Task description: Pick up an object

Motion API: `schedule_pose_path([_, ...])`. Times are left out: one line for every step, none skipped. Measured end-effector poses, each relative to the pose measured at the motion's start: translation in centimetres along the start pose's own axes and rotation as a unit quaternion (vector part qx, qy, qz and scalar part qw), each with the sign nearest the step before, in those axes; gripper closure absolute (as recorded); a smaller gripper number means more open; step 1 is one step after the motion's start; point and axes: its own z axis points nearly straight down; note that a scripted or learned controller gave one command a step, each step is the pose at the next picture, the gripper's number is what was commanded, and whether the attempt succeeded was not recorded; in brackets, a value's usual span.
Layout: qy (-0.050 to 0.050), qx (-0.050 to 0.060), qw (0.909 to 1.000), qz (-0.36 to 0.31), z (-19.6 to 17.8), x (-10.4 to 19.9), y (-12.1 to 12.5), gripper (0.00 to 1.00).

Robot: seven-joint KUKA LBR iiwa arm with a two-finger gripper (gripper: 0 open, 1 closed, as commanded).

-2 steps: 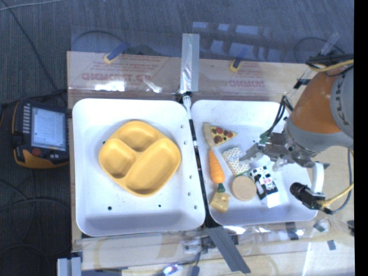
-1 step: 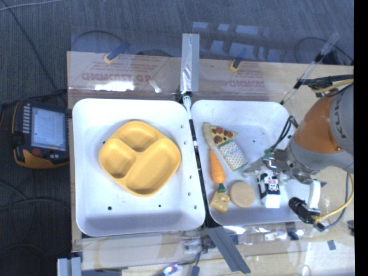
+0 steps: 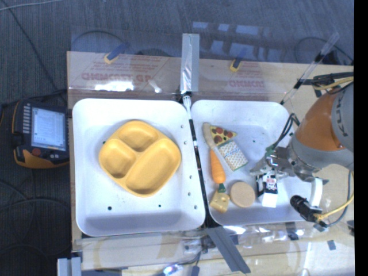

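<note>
Camera view: carrot point(image 3: 217, 165) lengthwise, tip up.

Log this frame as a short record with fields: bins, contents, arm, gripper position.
left bin: holds a yellow divided plate
right bin: holds a pizza slice toy, a grater-like block, a carrot, a round tan disc and a small yellow piece
arm: enters from the view's right, over the right bin
gripper: low over the right bin, just right of the round tan disc
grasp: cannot tell
</note>
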Motion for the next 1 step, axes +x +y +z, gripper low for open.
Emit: schedule_pose_path([-0.003, 0.006, 0.9999, -0.015, -9.86, 2.49, 0.17, 1.0])
